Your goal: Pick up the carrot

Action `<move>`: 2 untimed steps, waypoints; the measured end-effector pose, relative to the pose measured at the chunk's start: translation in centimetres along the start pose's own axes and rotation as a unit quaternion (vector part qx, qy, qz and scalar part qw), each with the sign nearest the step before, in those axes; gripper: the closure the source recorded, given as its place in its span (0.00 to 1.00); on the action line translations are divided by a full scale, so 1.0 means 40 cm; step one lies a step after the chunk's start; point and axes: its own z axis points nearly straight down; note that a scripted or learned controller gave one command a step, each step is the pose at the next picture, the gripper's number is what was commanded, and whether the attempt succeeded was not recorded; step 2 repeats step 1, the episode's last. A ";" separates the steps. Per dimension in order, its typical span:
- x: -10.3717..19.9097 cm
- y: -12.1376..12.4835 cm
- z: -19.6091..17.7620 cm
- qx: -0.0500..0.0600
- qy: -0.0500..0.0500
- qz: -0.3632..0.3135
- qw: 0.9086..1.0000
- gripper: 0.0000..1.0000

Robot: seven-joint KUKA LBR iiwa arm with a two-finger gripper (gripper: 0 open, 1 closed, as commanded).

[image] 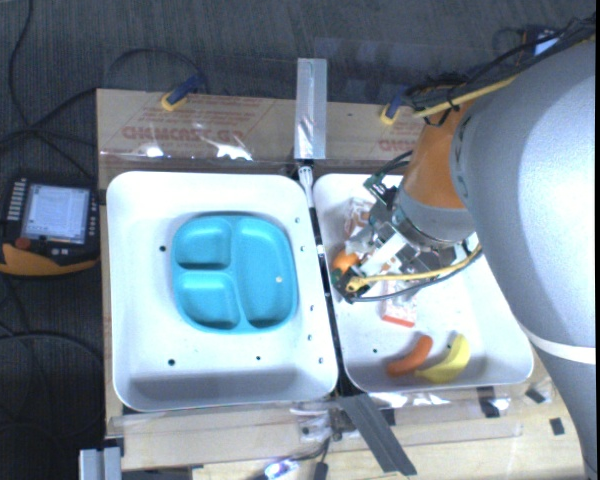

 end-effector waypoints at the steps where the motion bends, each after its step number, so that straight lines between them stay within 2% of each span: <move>1: -0.002 -0.001 -0.018 0.001 -0.003 0.000 1.000 1.00; 2: -0.002 -0.001 -0.018 0.001 -0.003 0.000 1.000 1.00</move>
